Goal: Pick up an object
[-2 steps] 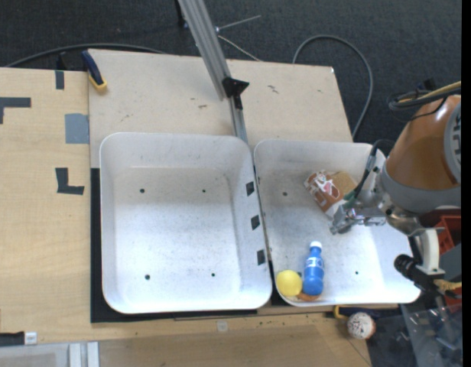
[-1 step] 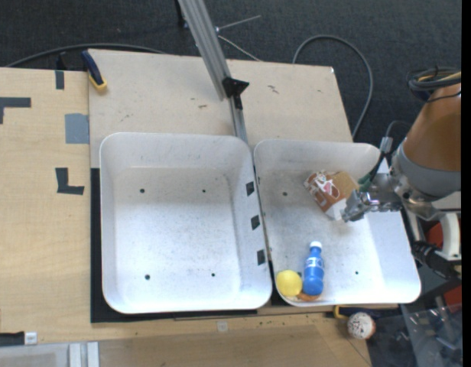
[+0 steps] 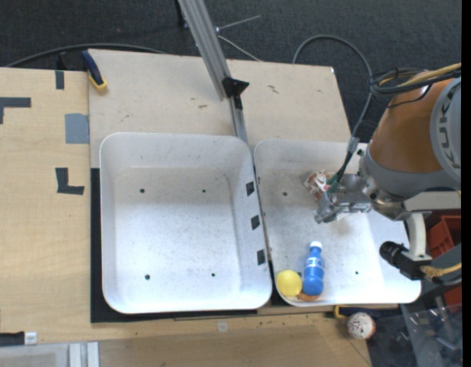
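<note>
We are seeing the claw (image 3: 325, 214) hanging low in the right bin (image 3: 369, 239); whether it is clenched or released we cannot tell. A small crumpled red-and-white object (image 3: 318, 181) is lying just beside it, toward the bin's far side, apart from the blue bottle (image 3: 313, 269) and yellow ball (image 3: 288, 283) near the front rim.

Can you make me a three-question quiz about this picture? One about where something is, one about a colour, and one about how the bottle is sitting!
1. Where is the yellow ball?
A. left bin
B. right bin
C. on the floor

2. What colour is the bottle?
A. green
B. red
C. blue

3. How is the bottle placed?
A. lying down
B. standing upright
C. held by the tool

Answers:
1 B, it sits at the near edge of the right bin.
2 C, blue body with a white cap.
3 A, it lies flat beside the ball, apart from the tool.
</note>
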You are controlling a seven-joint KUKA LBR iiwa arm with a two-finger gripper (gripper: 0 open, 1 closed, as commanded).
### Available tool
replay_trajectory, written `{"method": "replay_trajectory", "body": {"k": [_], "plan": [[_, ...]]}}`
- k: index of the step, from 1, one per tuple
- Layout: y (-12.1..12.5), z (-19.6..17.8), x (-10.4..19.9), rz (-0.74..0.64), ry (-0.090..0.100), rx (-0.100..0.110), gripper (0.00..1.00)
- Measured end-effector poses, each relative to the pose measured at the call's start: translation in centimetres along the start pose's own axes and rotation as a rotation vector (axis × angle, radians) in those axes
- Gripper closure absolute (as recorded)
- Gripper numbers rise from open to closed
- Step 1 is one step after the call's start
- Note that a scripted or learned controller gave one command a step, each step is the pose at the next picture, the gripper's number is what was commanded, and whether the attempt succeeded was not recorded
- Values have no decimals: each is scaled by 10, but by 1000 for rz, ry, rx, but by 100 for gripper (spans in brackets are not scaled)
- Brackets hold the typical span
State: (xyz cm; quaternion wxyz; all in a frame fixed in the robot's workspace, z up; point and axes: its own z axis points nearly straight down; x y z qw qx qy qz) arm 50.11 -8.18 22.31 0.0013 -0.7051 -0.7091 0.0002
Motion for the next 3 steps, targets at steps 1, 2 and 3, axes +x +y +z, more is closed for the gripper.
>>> {"method": "replay_trajectory", "body": {"k": [1,2,3], "plan": [[4,-11,54,-2,1,-2,100],[-3,-14,104,-1,0,0,100],[-1,-7,168,-3,0,1,100]]}}
